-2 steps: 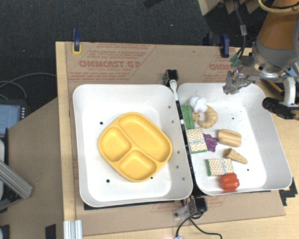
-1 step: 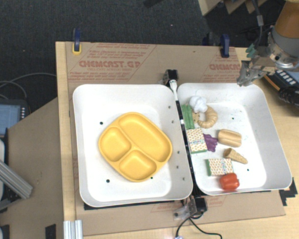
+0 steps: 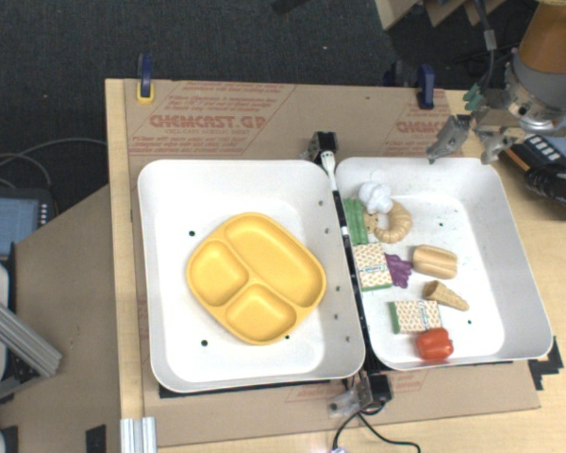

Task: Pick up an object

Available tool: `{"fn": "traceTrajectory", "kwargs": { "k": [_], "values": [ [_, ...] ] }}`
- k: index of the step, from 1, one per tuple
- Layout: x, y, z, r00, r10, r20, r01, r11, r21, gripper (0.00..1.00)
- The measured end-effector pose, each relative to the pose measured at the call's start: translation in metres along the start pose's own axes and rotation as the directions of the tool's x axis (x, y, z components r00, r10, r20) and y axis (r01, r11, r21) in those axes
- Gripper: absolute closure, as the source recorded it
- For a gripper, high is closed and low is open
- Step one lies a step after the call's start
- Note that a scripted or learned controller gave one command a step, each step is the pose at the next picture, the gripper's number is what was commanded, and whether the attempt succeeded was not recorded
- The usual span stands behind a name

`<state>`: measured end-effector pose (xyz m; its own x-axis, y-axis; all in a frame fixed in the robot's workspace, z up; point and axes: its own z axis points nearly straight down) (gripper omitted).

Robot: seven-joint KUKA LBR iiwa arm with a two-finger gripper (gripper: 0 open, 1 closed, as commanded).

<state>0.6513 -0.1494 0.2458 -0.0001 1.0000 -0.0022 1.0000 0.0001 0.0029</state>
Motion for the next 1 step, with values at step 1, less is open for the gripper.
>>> {"fn": "traceTrajectory", "kwargs": {
  "k": [1],
  "values": [
    [0.0081, -0.0532, 0.0907, 1.000, 0.002, -0.006, -0.002, 1.000, 0.016, 0.00]
  ]
}}
